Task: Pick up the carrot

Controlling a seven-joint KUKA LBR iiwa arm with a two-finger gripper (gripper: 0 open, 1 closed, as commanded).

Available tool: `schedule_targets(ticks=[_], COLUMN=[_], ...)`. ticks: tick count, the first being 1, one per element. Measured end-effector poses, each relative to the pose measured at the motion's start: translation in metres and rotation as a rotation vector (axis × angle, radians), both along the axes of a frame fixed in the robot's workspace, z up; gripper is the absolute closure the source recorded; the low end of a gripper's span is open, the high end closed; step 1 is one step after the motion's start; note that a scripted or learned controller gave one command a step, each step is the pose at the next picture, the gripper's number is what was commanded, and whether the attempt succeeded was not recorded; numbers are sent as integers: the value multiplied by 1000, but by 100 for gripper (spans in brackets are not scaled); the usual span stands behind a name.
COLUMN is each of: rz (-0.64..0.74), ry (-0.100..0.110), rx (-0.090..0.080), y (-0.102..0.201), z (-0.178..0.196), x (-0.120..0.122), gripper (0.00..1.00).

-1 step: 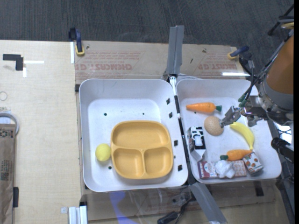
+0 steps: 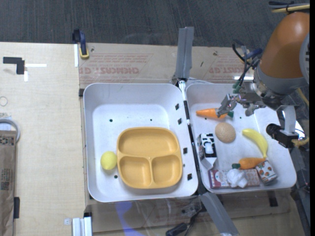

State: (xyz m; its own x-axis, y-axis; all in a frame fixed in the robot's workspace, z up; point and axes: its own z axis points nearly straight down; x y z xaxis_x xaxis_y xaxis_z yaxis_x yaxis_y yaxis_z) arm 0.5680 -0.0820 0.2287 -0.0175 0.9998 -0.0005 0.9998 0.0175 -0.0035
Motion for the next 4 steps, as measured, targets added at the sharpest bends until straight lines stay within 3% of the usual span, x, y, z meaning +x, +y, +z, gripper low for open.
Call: schedule_targets(ticks=[1,2,3,4], rz=[116,223,392,390], ry=[-1,-5,-6,-2], rx=[0,0,-1,1], y=[-6,-32,-49,-49], z=[-37,-122,-136,-127], x=[49,52,91,91], gripper=[0,0,0,100])
